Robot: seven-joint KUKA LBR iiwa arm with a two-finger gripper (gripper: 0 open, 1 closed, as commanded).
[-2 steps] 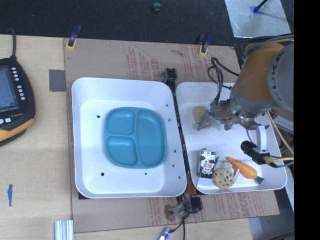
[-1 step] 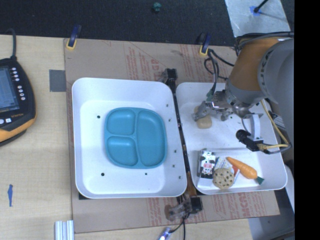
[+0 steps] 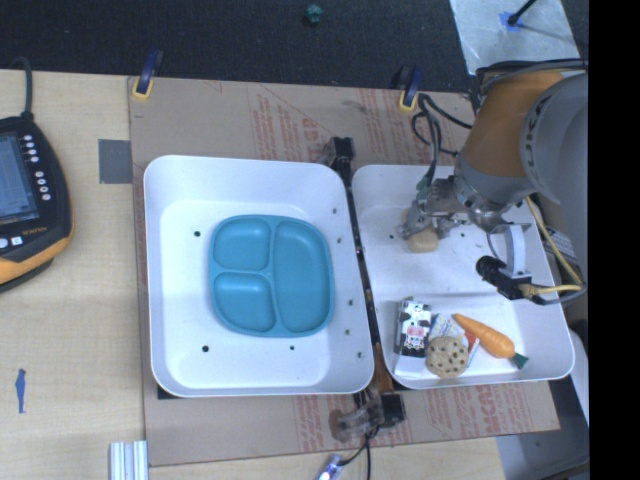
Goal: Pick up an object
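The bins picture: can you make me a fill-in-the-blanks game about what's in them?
1. The blue divided plate lies in the ______ bin.
2. The toy carrot is colored ______.
3. The cookie sits in the right bin, right beside the ______.
4. The gripper is down over a small ______-colored object in the right bin.

Missing words: left; orange; carrot; tan

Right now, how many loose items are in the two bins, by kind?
Blue divided plate: 1
Carrot: 1
Cookie: 1
Black-and-white carton: 1
Tan lump by the gripper: 1
Total: 5
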